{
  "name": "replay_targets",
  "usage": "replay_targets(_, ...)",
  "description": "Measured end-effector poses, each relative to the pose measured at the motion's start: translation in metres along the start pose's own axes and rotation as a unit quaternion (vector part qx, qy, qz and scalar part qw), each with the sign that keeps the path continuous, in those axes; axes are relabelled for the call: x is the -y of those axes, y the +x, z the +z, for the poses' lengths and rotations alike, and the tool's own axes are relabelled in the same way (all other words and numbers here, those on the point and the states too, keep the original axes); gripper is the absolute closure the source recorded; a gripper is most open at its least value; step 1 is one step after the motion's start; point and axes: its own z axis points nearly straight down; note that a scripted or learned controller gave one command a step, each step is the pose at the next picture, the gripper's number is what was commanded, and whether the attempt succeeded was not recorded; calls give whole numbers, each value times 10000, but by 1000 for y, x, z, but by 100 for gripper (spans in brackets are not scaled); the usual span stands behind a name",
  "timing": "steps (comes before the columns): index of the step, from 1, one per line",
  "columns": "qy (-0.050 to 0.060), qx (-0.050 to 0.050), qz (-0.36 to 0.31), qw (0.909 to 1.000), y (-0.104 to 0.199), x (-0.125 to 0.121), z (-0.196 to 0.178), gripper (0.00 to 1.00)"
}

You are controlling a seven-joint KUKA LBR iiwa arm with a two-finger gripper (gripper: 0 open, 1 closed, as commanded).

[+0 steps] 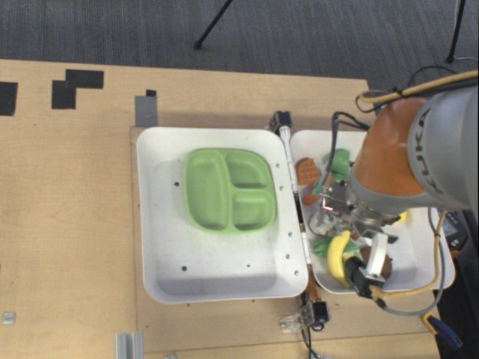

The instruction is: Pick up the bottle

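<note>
Over the right bin, grey arm lettered "KU" lowers its claw among toys; finger spread cannot be told

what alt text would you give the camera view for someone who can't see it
A grey and orange robot arm reaches into the right white bin, over a banana and other small items. The left white bin holds a green divided plate.
</note>
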Motion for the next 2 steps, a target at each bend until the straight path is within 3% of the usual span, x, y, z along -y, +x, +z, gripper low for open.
replay_targets(1, -10, -2, 1363, 9907, 55, 10, -36, 100)
replay_targets(2, 2, 1, 2121, 9772, 115, 30, -4, 100)
